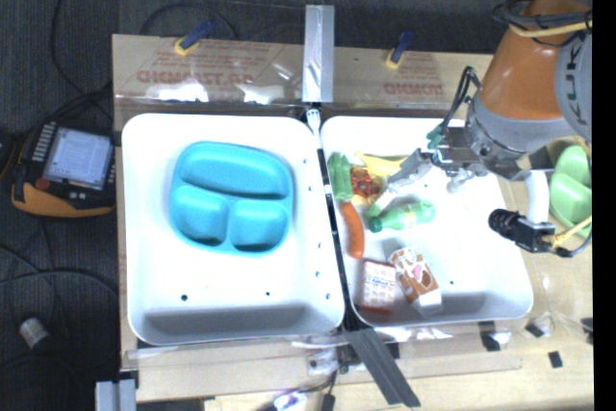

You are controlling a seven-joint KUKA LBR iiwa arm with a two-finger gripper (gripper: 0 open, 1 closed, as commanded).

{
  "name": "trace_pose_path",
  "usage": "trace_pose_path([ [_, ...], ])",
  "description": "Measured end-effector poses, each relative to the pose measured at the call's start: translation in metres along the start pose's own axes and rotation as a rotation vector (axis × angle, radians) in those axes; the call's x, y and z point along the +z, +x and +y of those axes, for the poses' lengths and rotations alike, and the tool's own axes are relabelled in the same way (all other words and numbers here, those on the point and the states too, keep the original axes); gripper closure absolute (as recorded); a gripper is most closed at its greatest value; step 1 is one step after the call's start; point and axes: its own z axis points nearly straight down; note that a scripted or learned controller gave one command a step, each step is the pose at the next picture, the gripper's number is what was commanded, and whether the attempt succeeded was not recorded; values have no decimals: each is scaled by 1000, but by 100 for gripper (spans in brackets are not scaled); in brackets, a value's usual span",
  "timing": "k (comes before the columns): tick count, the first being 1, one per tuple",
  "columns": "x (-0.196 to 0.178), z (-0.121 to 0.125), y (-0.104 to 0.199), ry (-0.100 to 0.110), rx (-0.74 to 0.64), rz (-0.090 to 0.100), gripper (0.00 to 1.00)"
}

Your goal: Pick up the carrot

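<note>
The carrot (pixel 353 231) is a short orange stick lying lengthwise near the left wall of the right bin (pixel 481 245). It sits just below a cluster of other items. My gripper (pixel 412 168) hangs over the upper middle of the right bin, above and to the right of the carrot. It is next to a yellow banana (pixel 381 165) and clearly apart from the carrot. Nothing shows as held.
Around the carrot lie a green vegetable (pixel 340 176), a red item (pixel 364 183), a green bottle (pixel 400 215), a small carton (pixel 417 276) and a packet (pixel 378 285). The left bin (pixel 154 294) holds a blue divided tray (pixel 231 195). A green object (pixel 570 184) sits outside on the right.
</note>
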Motion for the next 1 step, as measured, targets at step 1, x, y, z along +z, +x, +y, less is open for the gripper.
trace_pose_path([
  [1,47,3,53,1,-84,-1,0],
])
